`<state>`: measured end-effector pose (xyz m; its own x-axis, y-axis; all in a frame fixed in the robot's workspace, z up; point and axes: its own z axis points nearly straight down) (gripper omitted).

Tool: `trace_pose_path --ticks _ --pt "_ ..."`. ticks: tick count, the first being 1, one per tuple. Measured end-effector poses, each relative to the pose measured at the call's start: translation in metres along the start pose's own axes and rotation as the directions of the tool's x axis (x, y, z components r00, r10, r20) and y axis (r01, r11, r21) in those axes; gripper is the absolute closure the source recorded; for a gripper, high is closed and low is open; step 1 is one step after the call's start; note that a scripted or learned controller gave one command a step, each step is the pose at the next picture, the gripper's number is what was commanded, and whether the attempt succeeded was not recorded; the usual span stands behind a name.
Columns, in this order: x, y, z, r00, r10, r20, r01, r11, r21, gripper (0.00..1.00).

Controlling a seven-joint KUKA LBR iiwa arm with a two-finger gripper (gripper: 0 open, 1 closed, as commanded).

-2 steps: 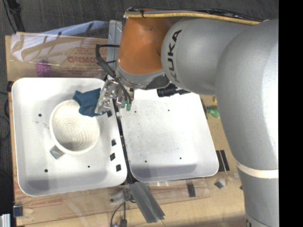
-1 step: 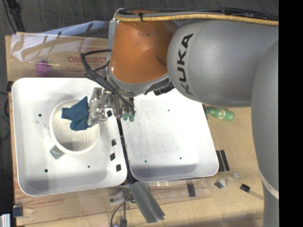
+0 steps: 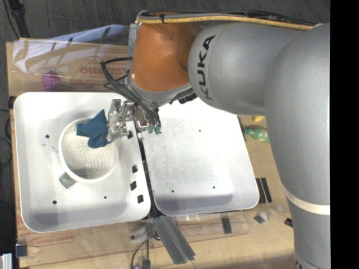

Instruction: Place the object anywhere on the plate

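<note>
- The hand [image 3: 115, 122] hangs over the left bin [image 3: 33, 206], at the right rim of the plate [image 3: 84, 156].
- Its metal fingers [image 3: 118, 119] touch a blue cloth [image 3: 94, 129]; whether they are clenched on it or merely against it, I cannot tell.
- The blue cloth lies crumpled on the upper right part of the plate, with one corner sticking up toward the hand.
- The plate is a round white dish with a ribbed inside, and it sits in the middle of the left bin.
- A small grey piece [image 3: 67, 180] lies just beside the plate's lower left rim.
- The right bin [image 3: 196, 167] stands touching the left one.
- The grey arm [image 3: 269, 66], with its orange band [image 3: 160, 55], reaches in from the right above the right bin.
- A green thing [image 3: 257, 133] lies on the table [image 3: 269, 167], right of the right bin.
</note>
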<state>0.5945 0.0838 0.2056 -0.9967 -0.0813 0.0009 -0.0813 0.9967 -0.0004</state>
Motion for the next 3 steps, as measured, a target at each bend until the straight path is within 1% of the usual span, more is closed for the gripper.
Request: trace_pose_path --ticks 1,2,3 --pt "-0.04 -0.015 -0.018 0.988 -0.152 0.005 0.152 0.988 0.0 1.0" --pt "-0.059 -0.041 0.003 0.991 -0.134 0.003 0.134 0.991 0.0 1.0" --pt "-0.059 -0.041 0.003 0.991 -0.134 0.004 0.134 0.991 0.0 0.0"
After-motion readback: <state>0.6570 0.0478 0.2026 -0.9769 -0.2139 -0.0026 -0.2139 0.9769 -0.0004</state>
